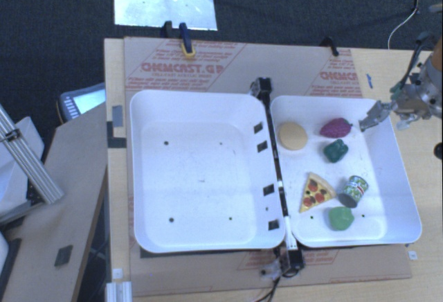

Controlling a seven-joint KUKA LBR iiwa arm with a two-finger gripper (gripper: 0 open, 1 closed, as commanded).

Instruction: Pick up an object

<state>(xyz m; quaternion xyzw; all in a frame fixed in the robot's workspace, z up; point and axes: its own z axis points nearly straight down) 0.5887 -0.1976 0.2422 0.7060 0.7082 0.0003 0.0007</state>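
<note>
A pale wooden bench [228,61] on dark carpet bears two shallow white bins side by side, and the right bin [398,176] holds everything there is to pick. Nearest the tool is a magenta lumpy piece [336,128] by the bin's far wall, with a dark green pepper-like piece [336,151] just below it and a tan round bun [293,135] to its left; nearer the camera lie a pizza slice [315,191], a small tin [354,190] tipped on its side and a light green lump [340,218]. The gripper [369,118] hangs over the bin's far right corner, just beside the magenta piece, and how wide it stands I cannot tell (it is small and blurred here). The risk I judge likeliest is a descent landing on the bin's rim or nudging the rounded magenta piece aside; the tin would probably roll under a glancing touch
</note>
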